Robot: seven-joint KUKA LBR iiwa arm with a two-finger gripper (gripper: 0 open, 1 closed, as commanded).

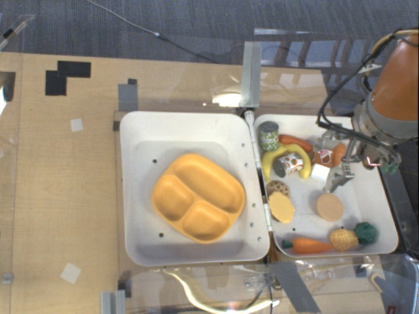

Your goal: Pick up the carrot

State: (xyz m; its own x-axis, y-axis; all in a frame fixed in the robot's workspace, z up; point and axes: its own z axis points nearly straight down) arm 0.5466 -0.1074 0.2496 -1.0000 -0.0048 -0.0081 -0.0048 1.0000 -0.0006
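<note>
So there's the bench point(59, 195) with the two white bins, and I'll place everything off the right bin point(386, 208) since that's where the action is. The left bin point(137, 241) sits right up against its left wall and holds a big yellow divided plate point(196, 196), three compartments, sitting a bit skewed.

The arm point(399, 90) comes over the right bin's upper right corner, orange band and all, and the gripper point(339, 175) hangs over the upper middle of that bin, pointing down and left. Honestly can't tell from here if the fingers are apart or together, they're just a dark blur.

The carrot point(311, 245) lies flat along the right bin's bottom wall, left of centre, well below the gripper and nowhere near it. Just to the carrot's right are a bumpy yellow-orange ball point(344, 239) and a dark green thing point(366, 231). Between the gripper and the carrot sits a tan round disc point(330, 207), directly under the gripper tip. Further left there's a yellow flat slice point(282, 208) with a cookie point(277, 188) above it. Up in the bin's top left: a banana point(288, 157) curled around a small grey can point(286, 165), a green can point(268, 136), and an orange-red piece point(296, 141) beside that. There's also a small white block point(319, 172) right by the gripper.
</note>
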